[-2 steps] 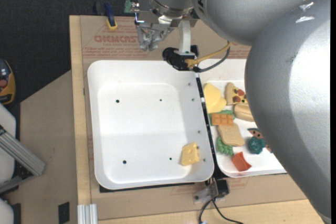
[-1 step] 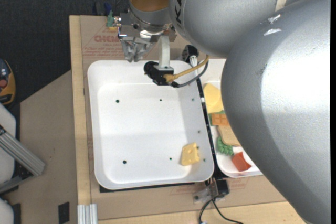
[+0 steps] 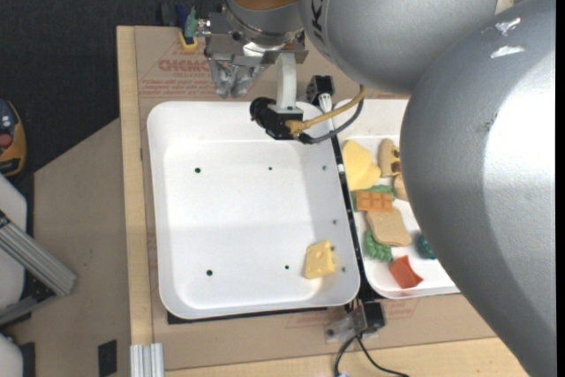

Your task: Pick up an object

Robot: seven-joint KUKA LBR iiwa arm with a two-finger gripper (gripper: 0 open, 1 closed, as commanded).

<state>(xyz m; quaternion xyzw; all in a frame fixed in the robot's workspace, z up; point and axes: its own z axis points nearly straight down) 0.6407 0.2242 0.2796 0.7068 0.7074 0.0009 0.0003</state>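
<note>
A yellow cheese-like wedge (image 3: 320, 260) lies in the left bin (image 3: 177, 190), near its front right corner. The right bin (image 3: 381, 285) holds several toy foods: a yellow piece (image 3: 359, 163), an orange waffle (image 3: 374, 200), a bread slice (image 3: 388, 228) and a red piece (image 3: 405, 271). My gripper (image 3: 234, 84) hangs over the far rim of the left bin, well away from the wedge, with nothing visibly held.
A black cable fitting (image 3: 269, 117) hangs over the left bin's far right corner. The grey arm (image 3: 459, 57) covers much of the right bin. Brown cardboard (image 3: 141, 75) surrounds the bins, with aluminium framing (image 3: 35, 256) at the left.
</note>
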